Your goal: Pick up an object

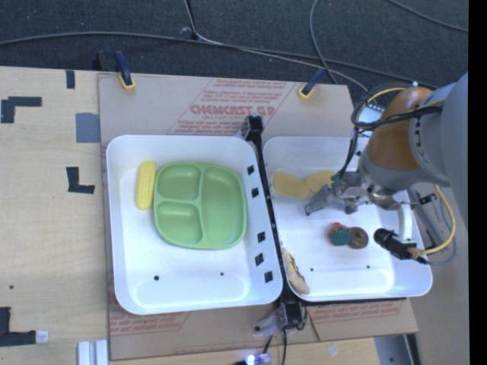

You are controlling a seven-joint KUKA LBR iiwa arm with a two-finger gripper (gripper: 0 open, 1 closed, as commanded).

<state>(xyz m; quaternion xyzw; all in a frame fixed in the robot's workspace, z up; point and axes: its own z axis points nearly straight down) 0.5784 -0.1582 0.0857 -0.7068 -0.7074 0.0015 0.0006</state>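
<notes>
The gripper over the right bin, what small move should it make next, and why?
Probably lower a little onto the pale yellow piece. The gripper sits at that piece's right end in the right bin, and nothing shows between its fingers. The small round toy lies farther off, toward the near wall.

Grey, rounded arm [449, 135] casing, with a glossy orange band [392, 139] above the wrist. Below that band, a metallic grey gripper [323, 201] with slim fingers. Black and yellow cables [434, 234] looping beside the wrist, just right of the gripper; black connector alongside.
</notes>
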